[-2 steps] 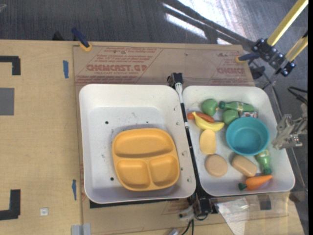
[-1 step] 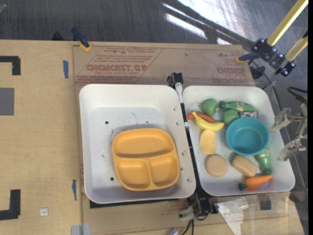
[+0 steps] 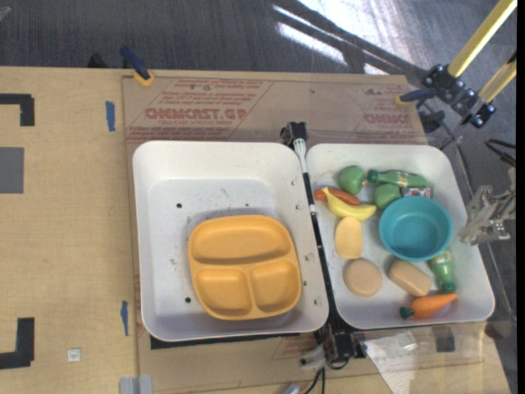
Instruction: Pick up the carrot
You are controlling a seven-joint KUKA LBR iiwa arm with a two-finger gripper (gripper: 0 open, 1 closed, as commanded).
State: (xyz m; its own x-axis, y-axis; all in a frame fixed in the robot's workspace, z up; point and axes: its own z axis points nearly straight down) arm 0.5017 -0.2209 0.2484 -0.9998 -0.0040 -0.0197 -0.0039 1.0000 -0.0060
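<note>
Carrot lay untouched in the right bin, at its near corner, just beside the tan bread roll and below the teal bowl. Pick not begun. Claw state: cannot tell. Whole approach, grasp and lift remained.

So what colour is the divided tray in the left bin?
Yellow-orange, seen plainly in the camera view: divided tray.
</note>
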